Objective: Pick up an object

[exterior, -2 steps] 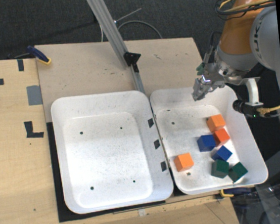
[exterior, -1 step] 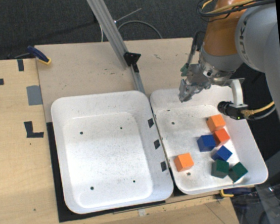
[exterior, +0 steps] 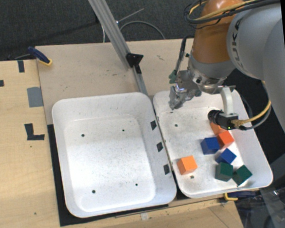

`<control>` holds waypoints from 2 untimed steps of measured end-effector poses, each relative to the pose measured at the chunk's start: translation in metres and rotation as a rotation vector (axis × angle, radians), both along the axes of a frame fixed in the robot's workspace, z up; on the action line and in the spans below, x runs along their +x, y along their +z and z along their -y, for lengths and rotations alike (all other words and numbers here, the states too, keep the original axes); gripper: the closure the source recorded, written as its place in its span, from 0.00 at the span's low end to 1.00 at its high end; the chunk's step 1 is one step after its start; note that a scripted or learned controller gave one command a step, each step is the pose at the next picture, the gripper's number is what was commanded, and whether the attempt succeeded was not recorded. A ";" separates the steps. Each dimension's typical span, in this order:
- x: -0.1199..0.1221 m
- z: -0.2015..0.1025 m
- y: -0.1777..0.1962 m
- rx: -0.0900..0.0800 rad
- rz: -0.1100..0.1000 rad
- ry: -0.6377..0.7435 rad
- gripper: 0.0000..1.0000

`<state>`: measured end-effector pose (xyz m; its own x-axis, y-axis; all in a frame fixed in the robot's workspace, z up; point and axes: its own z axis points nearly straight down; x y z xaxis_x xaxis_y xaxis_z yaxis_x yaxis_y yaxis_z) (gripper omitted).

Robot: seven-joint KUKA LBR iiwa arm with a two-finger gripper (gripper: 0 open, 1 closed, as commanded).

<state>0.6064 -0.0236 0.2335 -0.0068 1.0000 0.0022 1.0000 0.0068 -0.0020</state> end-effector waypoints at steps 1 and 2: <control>-0.019 -0.059 0.006 0.000 0.000 0.001 1.00; -0.026 -0.113 0.001 -0.001 -0.001 0.000 1.00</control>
